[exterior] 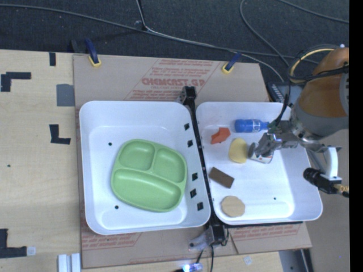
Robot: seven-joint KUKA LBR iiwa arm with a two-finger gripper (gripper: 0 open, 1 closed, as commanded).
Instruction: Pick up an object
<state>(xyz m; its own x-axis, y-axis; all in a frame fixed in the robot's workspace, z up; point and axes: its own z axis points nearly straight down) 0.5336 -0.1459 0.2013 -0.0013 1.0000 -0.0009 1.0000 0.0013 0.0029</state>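
Observation:
The right bin [283, 203] holds a blue bottle [249, 126], a small orange-red piece [220, 135], a pale yellow lump [238, 151], a brown block [221, 178] and a round tan disc [232, 207]. My gripper [262, 150] hangs low over the bin, just right of the yellow lump and below the blue bottle. Something small and white with a red mark [266, 159] lies right under its tip. I cannot tell whether it touches any of them.
The left bin [96, 208] carries a green divided plate [150, 174]. A black divider [195, 152] runs between the bins. Cardboard lies under both bins, clamped at the back. The arm's grey body [320, 112] fills the right side above the right bin's edge.

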